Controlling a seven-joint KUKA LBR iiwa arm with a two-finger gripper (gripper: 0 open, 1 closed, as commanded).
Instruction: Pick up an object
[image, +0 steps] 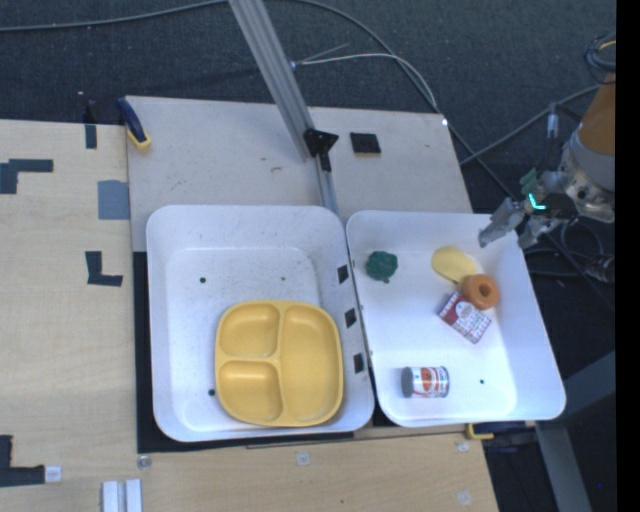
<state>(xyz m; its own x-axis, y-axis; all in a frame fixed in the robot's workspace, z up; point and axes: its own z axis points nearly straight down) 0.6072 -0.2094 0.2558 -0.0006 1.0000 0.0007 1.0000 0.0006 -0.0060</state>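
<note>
Camera view, gripper (508, 226) over right bin (520, 390) upper-right rim

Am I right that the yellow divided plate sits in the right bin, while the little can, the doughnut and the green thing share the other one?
Not quite. The camera view shows the yellow divided plate in the left bin. The can, the doughnut and the green thing do share the other bin, the right one.

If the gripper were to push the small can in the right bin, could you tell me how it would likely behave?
The can lies on its side on the right bin, so a nudge across its length would probably roll it. It looks rigid, unlikely to deform. Nothing touches it, so it may travel freely before the wall stops it.
</note>
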